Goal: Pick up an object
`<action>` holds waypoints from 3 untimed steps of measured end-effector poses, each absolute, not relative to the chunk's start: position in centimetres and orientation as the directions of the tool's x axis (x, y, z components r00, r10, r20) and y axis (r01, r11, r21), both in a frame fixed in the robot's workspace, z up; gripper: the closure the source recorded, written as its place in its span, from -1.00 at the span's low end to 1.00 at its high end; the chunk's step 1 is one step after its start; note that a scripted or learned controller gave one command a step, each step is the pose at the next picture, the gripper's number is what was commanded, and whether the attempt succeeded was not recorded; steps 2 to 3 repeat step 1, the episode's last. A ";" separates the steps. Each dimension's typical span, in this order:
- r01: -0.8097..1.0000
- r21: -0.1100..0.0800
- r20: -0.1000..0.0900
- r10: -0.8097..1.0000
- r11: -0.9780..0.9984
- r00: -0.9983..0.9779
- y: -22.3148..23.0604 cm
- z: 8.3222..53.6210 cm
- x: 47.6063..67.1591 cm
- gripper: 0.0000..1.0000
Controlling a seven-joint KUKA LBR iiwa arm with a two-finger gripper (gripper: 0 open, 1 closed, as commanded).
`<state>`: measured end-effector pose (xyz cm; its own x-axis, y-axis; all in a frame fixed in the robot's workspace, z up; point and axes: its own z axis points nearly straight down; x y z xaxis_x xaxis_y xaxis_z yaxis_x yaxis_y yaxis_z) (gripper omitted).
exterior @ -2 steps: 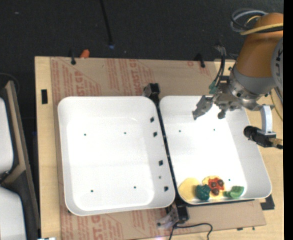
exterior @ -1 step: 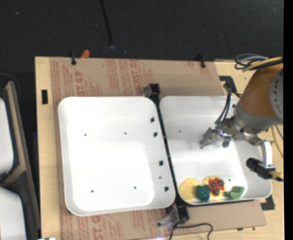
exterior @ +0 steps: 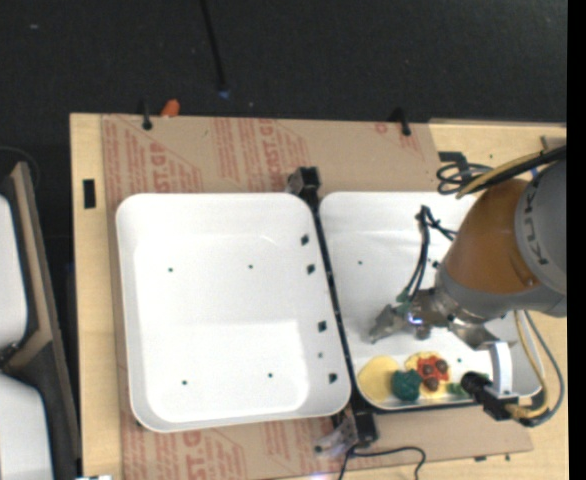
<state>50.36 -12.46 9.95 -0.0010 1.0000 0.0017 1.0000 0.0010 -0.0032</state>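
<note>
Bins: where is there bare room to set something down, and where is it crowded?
The left bin has a bare floor from wall to wall. The right bin is bare along its far side; its near end is crowded with the yellow, green and red objects under the gripper.

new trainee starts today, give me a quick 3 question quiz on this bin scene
1. True or false: the objects lie in the right bin.
2. Which colour is among the objects near that bin's front edge? A blue, B green, C purple.
3. The arm's orange band hangs over the ____ bin.

Key: 1 true; 2 B, beside a yellow piece and a red one; 3 right, where the gripper hovers.
</note>
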 end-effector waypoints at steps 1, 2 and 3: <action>1.000 0.010 -0.004 1.000 -0.004 0.004 -18.3 20.3 49.0 -1.00; 1.000 0.010 -0.004 1.000 -0.004 0.004 -18.3 20.3 49.0 -1.00; 1.000 0.010 -0.004 1.000 -0.004 0.004 -18.3 20.3 49.0 -1.00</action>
